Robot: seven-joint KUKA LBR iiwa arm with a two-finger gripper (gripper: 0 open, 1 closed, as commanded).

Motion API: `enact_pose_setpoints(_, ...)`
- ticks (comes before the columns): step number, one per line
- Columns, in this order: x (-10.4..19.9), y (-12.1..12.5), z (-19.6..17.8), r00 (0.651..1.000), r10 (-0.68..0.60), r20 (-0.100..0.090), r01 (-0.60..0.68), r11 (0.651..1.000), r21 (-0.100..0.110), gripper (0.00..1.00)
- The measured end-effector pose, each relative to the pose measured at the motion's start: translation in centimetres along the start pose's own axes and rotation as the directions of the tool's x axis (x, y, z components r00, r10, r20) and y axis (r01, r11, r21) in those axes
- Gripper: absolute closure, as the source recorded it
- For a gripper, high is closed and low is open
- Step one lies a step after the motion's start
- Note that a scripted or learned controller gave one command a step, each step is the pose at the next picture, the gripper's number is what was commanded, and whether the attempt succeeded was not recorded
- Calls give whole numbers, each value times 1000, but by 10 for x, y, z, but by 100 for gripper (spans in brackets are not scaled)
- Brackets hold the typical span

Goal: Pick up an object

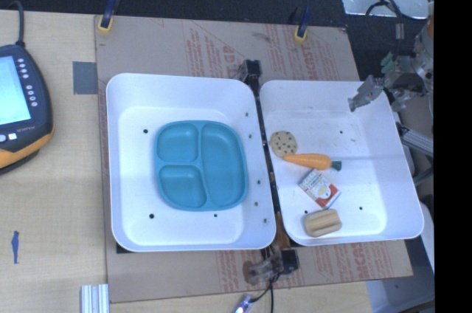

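Bins: two shallow white bins sit side by side on a cardboard sheet (221, 46) clamped to the wooden bench (51, 215). The left bin (125, 101) holds a blue three-compartment plate (200, 164) lying flat near its centre. The right bin (383, 179) holds four objects grouped in its left half: a round cookie (283, 142) farthest back, an orange carrot (311, 161) lying crosswise just in front of it, a small red-and-white packet (319, 188) in front of the carrot, and a tan bread roll (321, 222) nearest the front wall. Gripper (366, 93): positioned over the far right corner of the right bin, well apart from all four objects; whether it is apart or together cannot be determined, and nothing is seen in it. A handheld control pendant (18, 105) rests on the bench at far left.
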State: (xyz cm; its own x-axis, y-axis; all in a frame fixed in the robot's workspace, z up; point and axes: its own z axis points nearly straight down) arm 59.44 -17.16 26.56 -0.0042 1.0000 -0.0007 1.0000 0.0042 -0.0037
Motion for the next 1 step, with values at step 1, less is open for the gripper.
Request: enact_pose_setpoints(1, 37, -39, 109, 1000, 0, 0, 0, 1000, 2, 0)
